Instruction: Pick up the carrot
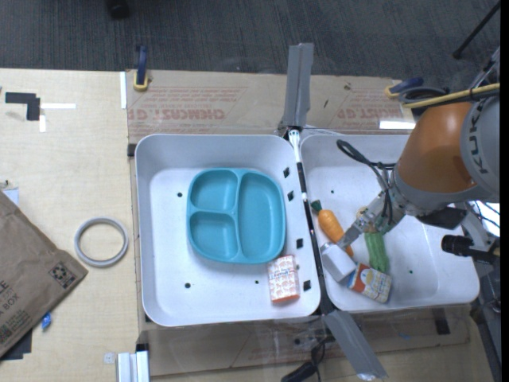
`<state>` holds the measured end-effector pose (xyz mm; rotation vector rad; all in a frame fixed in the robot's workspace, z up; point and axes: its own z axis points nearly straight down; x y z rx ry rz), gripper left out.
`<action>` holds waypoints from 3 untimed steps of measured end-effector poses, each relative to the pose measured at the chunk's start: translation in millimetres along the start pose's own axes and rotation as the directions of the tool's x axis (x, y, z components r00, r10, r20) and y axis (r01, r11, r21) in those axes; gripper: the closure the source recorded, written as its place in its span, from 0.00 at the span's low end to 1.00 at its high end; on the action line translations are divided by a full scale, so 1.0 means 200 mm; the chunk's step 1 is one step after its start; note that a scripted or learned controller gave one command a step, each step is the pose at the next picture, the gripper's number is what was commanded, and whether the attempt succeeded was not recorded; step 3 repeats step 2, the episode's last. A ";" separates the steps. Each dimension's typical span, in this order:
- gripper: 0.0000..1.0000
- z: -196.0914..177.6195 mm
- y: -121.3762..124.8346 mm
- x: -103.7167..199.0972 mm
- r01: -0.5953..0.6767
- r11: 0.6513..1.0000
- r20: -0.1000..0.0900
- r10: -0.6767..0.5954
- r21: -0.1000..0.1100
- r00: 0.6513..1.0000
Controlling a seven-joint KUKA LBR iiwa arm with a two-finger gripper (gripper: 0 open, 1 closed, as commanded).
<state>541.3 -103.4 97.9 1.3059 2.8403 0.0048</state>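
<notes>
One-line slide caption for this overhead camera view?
KUKA arm's gripper lowered beside the small orange carrot in the right white bin; teal divided plate in the left white bin.

Plate (pixel 237 215) in left bin (pixel 151 237); carrot (pixel 330 225) in right bin (pixel 453 285).

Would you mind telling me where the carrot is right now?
The carrot lies in the right bin, against its left wall, just left of the claw.
</notes>
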 end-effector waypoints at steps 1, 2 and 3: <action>1.00 -0.05 0.00 -0.01 -0.005 1.000 0.003 0.005 -0.003 1.000; 1.00 -0.46 0.29 -0.09 -0.233 0.972 -0.008 0.234 0.012 0.972; 1.00 -0.46 0.29 -0.09 -0.233 0.972 -0.008 0.234 0.012 0.972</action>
